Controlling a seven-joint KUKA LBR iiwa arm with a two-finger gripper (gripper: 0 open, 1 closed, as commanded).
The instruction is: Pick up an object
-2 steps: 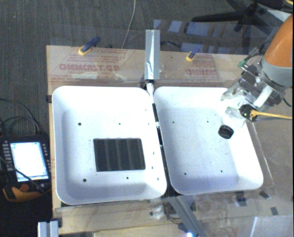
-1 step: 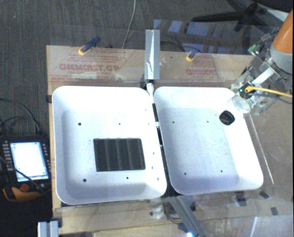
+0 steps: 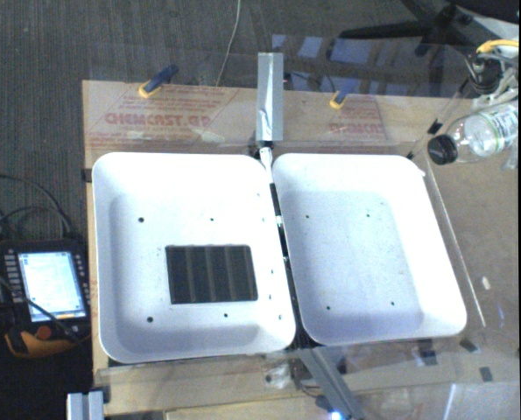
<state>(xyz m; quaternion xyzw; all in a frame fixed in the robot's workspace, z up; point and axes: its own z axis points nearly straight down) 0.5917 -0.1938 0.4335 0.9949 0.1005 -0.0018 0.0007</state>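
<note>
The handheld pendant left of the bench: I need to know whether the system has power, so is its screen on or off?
On. The pendant screen glows pale against its dark casing; what it displays is too small to read.

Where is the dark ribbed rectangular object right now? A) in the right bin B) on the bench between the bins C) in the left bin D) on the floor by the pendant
C: the dark ribbed rectangle lies flat on the floor of the left bin, in its lower middle.
</note>
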